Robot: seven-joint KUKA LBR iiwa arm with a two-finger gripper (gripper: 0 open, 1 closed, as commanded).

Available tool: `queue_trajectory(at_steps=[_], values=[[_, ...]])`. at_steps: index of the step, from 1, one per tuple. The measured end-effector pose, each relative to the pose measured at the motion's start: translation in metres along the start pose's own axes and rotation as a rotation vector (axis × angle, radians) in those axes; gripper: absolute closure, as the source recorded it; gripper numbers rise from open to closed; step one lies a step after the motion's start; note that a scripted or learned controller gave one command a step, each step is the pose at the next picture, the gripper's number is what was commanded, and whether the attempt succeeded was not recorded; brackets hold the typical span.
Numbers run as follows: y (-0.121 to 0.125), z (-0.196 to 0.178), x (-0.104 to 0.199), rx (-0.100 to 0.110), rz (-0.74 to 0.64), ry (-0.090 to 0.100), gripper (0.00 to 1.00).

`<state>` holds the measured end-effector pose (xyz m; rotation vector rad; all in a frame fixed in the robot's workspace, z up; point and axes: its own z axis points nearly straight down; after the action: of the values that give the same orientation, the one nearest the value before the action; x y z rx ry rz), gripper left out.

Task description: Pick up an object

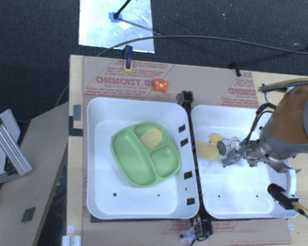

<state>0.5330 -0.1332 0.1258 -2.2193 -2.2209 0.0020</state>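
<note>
Pincer (228, 154): hovering low in right bin (242, 201), reaching from 3 o'clock; finger state not discernible. Yellow object (207, 150): lying just beside pincer at its 9 o'clock, contact unclear. Second yellow piece (215, 138): sitting at pincer's 11 o'clock. Left bin (104, 194): holding green divided plate (136, 162), yellow item (152, 138) resting in its 12 o'clock compartment. Orange item (160, 85): lying on surface (207, 81) beyond bins.
</note>
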Motion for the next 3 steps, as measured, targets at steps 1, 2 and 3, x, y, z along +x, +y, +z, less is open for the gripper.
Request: queue_trajectory(at_steps=[1,2,3], values=[[0.0,0.044,0.0,0.0,0.001,0.0,0.0],[0.001,0.031,0.0,-0.005,0.001,-0.001,1.0],[0.013,-0.025,0.003,-0.009,-0.004,-0.002,1.0]])
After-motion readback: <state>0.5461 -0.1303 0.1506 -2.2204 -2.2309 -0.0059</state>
